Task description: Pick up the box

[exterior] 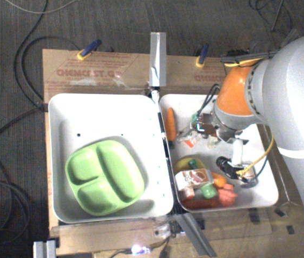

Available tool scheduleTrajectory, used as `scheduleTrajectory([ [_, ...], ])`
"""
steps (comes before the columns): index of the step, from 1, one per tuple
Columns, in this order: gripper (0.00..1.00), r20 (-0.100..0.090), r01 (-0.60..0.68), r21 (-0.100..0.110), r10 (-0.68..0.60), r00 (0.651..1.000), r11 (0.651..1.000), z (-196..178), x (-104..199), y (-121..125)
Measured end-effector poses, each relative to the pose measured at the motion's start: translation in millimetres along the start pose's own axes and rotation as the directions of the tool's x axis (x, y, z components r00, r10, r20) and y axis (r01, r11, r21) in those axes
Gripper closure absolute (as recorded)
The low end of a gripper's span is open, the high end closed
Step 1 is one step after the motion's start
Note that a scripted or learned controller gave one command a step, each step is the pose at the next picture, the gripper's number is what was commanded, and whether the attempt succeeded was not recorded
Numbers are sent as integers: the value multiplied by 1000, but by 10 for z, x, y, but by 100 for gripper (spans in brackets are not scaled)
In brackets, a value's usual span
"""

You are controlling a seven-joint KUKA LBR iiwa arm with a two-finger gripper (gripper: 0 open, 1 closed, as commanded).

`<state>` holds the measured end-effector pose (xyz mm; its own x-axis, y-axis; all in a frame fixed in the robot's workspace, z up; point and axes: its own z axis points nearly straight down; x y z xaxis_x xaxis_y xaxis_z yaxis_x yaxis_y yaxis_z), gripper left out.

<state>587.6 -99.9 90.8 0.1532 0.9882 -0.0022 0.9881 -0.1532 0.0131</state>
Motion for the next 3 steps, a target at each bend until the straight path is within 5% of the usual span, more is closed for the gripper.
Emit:
scheduleTrajectory([
  [1,100,0,-1,1,1,1000,1000,-87,-6,-2],
  [2,0,0,-1,2,1,1000,1000,-85,-5,-3],
  [3,0,-4,-41,3,41,999,999,8,-352,356],
])
